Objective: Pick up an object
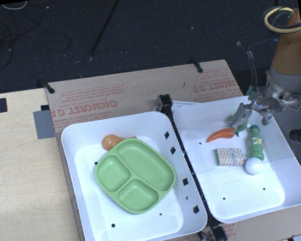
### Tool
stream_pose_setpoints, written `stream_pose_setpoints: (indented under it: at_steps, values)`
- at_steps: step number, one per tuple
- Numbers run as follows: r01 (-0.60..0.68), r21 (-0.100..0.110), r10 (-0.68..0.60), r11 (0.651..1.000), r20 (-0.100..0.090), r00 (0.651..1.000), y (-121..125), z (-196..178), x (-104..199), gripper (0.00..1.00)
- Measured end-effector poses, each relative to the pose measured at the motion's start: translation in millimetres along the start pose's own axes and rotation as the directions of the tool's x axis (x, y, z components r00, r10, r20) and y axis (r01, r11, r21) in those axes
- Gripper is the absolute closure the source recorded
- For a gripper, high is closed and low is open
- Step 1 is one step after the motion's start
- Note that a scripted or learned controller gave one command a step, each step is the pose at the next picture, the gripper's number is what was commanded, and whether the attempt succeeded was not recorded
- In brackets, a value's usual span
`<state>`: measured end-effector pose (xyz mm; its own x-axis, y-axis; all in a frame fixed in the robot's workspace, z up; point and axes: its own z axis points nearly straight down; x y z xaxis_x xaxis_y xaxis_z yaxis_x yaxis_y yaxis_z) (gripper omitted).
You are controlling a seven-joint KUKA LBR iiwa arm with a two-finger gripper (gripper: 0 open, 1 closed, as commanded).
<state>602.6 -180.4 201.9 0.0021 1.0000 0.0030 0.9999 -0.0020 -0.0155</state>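
Dark floor with loose cables lies beyond the bench, where a cardboard sheet (134, 91) carries two white bins side by side. Most of the left bin (93, 224) is taken by a green divided plate (135, 174), with an orange-yellow object (110, 141) tucked under its far edge. The right bin (282, 192) keeps its near half bare. Along its far right side cluster an orange carrot (220, 134), a small patterned packet (229, 156), a green bottle (255, 143) and a white ball (254, 166) touching the bottle's near end. The gripper (250, 114) hangs over the far right edge, fingers spread apart, gripping nothing, just beside the carrot and the bottle.
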Motion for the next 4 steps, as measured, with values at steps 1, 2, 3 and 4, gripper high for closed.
stream_pose_setpoints:
  at_steps: [1,2,3,4]
  values:
    - [0.002,-0.015,-0.002,1.0,0.003,1.0,2.9,-8.8,0.1,0.0]
    - [0.003,-0.01,-0.003,1.0,0.002,1.0,6.5,34.5,1.1,0.0]
    - [0.002,-0.008,-0.002,1.0,0.001,1.0,-2.3,83.0,4.3,0.0]
    - [0.001,-0.012,-0.001,1.0,0.002,1.0,-1.8,115.7,5.5,0.0]
